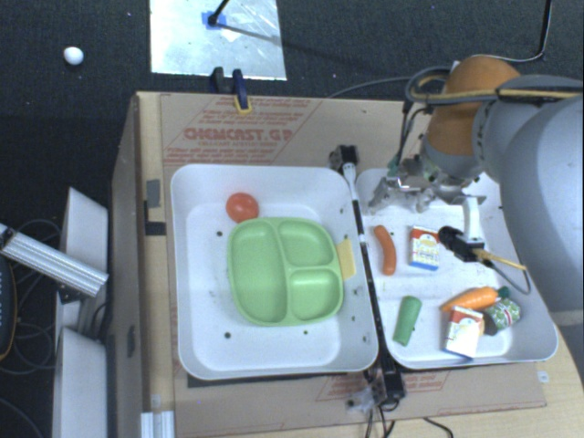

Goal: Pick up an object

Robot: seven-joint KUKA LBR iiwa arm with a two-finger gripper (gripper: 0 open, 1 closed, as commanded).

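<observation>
Hovering over the right bin (538, 336), the claw (401, 188) (grip unclear, cannot tell) sits above the sausage (386, 249).

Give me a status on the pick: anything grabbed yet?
Done: nothing looks lifted. The sausage, green cylinder, carrot and small cartons lie in the right bin; the tomato and green tray sit in the left bin.
In hand: the gripper is over the right bin's far corner; whether it holds anything is unclear.
Left: grasp and lift.

Glossy green plastic tray (281, 270); smooth white plastic bins (196, 336); cardboard base (239, 128).
</observation>
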